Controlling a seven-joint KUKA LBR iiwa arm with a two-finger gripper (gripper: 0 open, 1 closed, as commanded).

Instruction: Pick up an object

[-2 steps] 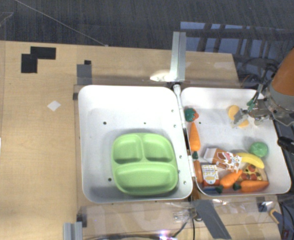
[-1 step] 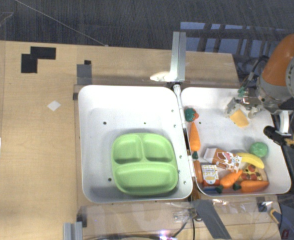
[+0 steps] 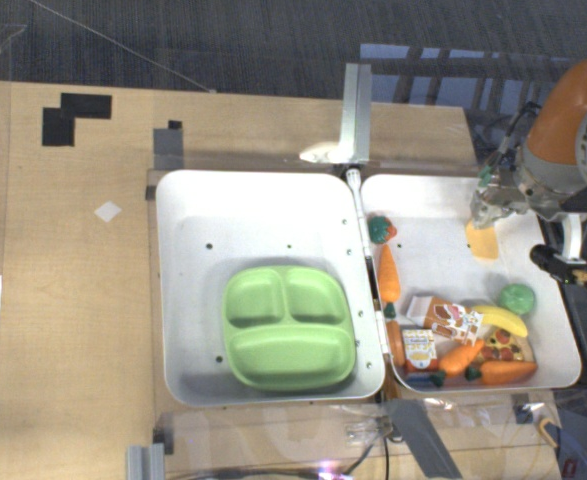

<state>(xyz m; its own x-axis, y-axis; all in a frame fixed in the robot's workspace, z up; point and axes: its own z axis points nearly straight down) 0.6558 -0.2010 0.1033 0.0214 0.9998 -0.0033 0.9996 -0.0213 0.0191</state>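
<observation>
Two white bins (image 3: pixel 273 193): one green tray (image 3: pixel 289 325), one banana (image 3: pixel 500 319) (pincer (image 3: pixel 493 208) grip unreadable).

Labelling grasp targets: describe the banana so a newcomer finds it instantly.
Start at the right bin, then go to the pile of toy food along its near edge. The banana lies on top of that pile, just below the green ball. It is the only yellow curved piece; its neighbours are orange carrots and printed cartons.

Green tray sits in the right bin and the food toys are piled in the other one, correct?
Not quite. The camera view shows the green tray in the left bin; the food toys are piled in the right bin.
</observation>
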